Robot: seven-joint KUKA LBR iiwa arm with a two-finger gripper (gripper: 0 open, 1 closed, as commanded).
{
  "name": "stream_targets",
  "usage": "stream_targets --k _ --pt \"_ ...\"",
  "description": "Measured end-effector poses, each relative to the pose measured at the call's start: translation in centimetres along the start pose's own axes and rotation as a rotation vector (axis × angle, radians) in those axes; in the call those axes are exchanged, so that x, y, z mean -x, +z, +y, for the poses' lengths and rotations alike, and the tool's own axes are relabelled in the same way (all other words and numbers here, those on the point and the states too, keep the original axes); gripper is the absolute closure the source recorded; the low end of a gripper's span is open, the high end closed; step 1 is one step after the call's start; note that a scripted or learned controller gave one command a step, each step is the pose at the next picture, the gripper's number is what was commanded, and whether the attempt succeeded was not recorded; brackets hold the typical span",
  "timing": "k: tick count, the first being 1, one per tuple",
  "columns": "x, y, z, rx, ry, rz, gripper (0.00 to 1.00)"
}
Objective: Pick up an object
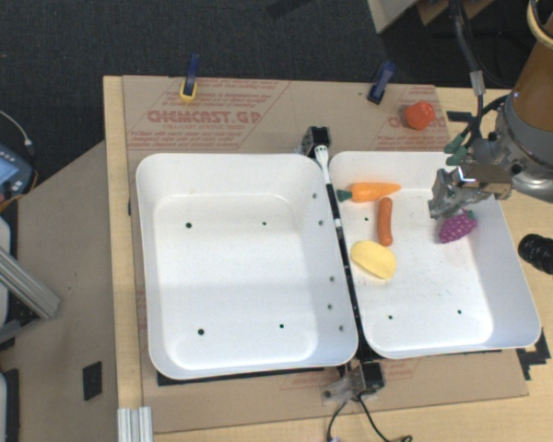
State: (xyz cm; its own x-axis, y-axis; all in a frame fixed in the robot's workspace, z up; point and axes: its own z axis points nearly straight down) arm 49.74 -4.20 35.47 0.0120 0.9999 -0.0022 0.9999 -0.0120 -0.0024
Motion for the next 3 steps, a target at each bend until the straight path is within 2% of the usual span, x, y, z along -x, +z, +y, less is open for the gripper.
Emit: stream_targets --k 1,2,3 --pt "-7.1 3.8 -2.0 -0.003 -0.016 0.003 1.00" --pt "3.5 1.9 1.5 0.008 -0.004 -0.002 1.00" --pt "-6.4 0.3 2.5 0.007 -0.018 0.003 1.00"
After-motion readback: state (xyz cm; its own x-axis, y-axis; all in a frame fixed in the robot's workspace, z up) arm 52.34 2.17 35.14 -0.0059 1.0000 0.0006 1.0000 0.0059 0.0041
